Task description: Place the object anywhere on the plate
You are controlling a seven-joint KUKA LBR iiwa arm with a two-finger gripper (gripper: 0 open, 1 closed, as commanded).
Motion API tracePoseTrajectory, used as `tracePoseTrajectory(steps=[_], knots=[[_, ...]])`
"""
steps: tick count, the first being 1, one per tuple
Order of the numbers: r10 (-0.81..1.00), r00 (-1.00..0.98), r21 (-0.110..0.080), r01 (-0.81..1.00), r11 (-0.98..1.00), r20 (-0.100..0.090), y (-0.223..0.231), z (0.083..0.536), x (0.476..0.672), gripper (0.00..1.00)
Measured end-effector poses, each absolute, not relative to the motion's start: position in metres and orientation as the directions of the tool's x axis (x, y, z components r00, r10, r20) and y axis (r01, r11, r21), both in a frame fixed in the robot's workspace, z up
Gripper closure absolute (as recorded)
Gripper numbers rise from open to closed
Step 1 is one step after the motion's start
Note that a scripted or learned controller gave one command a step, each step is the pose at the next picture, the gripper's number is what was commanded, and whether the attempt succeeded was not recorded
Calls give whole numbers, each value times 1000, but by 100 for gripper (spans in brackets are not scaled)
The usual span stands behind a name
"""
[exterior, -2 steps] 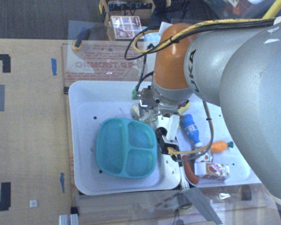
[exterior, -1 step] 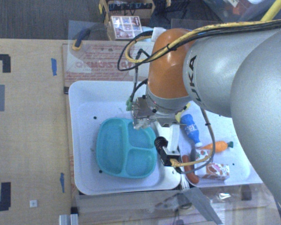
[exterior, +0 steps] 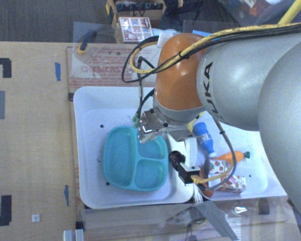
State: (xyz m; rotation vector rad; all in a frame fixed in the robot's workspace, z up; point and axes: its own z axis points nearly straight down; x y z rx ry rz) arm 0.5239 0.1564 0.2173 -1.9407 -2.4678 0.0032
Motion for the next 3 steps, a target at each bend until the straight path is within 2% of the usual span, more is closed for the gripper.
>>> tracePoseTrajectory(steps=[1,2,3], knots=[[977,-213,4,977,213,2,201,101,490,100],[984,-179,-1,984,179,0,109,201,480,100],[970,243,3,970,-243,-3,168,120,480,100]])
